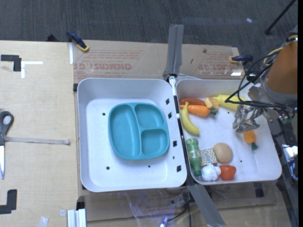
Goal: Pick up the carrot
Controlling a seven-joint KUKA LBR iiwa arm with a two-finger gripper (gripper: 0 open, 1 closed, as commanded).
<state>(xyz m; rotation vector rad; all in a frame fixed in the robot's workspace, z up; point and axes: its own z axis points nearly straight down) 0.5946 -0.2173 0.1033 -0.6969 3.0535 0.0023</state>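
arm cut off at right edge — scissors too

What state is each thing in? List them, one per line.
Gripper: low in the right bin, over a small carrot.
Small carrot: lying on the bin floor.
Larger carrot: lying beside the banana.
Blue plate: flat in the left bin.
Green bottle: lying down.

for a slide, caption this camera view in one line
KUKA arm's gripper poised just above a small carrot in the right bin; teal divided plate in the left bin.
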